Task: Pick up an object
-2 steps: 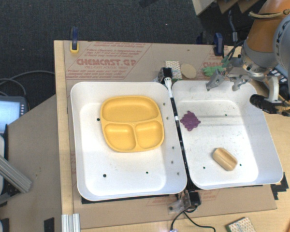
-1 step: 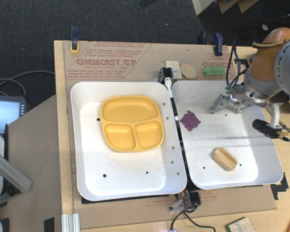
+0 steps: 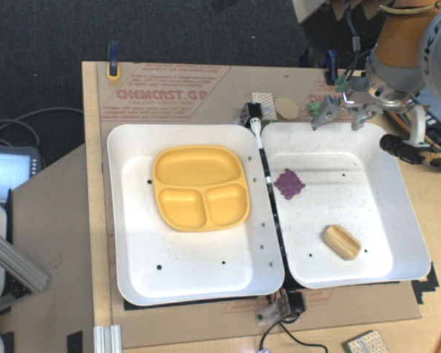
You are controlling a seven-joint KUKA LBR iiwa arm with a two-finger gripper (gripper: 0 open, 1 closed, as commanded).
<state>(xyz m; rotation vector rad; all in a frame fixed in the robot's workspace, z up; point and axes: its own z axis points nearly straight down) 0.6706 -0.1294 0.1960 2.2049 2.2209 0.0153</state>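
A tan, bread-like block [image 3: 342,242] lies in the near right part of the right bin [image 3: 397,197], well apart from a small purple piece [image 3: 288,184] that rests flat toward that bin's far left; either could serve as the object to pick up, and neither is yet in hand. The gripper [image 3: 343,112] hangs over the bin's far rim, its two fingers spread and nothing between them, with the grey arm [image 3: 415,35] and its orange band reaching in from the far right. The risks from here look plain: the block lies at a slant to the bin walls, so fingers closing out of line with it could nudge it aside or roll it away rather than clamp it; the purple piece looks thin and low, and fingers might skid over it or close on bare floor. A descent too close to the rim could also strike the bin wall. In the left bin [image 3: 125,219] a yellow three-part tray [image 3: 201,187] sits alone, broad and shallow, likely too wide for a clean pinch. Both bins rest on a brown board [image 3: 169,94] printed in red with "CHEMCAST G.P"; smaller lines beneath it are too fine to read. A blue clamp [image 3: 114,59] grips the board's far left edge.
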